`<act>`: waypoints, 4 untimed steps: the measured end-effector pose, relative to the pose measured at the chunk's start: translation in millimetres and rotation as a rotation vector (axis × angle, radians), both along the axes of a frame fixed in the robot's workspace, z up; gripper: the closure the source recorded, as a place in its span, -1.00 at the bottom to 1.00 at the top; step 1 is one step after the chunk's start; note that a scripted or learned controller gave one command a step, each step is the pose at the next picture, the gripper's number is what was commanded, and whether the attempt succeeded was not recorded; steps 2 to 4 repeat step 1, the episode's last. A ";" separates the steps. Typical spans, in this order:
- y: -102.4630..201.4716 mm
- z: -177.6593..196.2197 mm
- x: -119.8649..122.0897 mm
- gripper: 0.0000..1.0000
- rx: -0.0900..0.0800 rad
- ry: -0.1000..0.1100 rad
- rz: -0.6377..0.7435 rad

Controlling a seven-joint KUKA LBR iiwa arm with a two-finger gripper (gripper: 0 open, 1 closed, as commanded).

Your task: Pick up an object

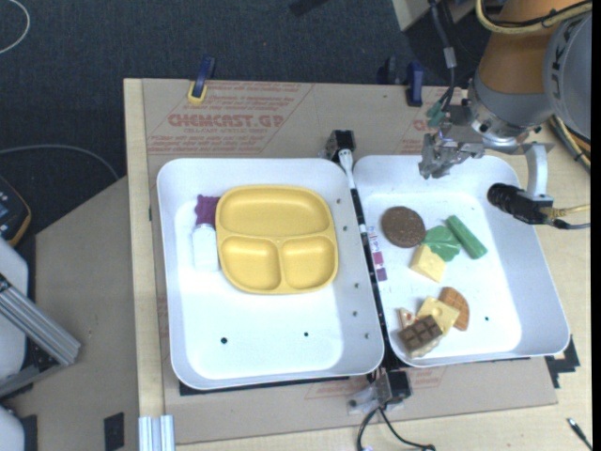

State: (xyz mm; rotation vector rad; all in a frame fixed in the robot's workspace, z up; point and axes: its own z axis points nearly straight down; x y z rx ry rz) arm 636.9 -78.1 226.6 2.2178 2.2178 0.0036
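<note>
My gripper [438, 163] hangs over the far edge of the right bin [535, 280], above its back left part. Nothing shows between its fingers. In that bin lie a round brown cookie [403, 225], a green block [441, 242], a green stick [466, 237], a pale yellow cheese wedge [429, 263], a chocolate bar piece [419, 332], a yellow piece [439, 312] and an orange-brown cracker [455, 303]. All of them lie nearer the camera than the gripper, apart from it.
The left bin [188, 327] bears a yellow divided plate [277, 238], with a white bottle with a purple cap [204, 233] beside its left edge. A black part [515, 202] of the arm reaches over the right bin's far right side. Clamps stand along the bench's back edge.
</note>
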 end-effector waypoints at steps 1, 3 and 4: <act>8.5 -4.8 7.6 1.00 0.000 0.001 0.001; 8.5 -4.8 7.6 1.00 0.000 0.001 0.001; 8.5 -4.8 7.6 1.00 0.000 0.001 0.001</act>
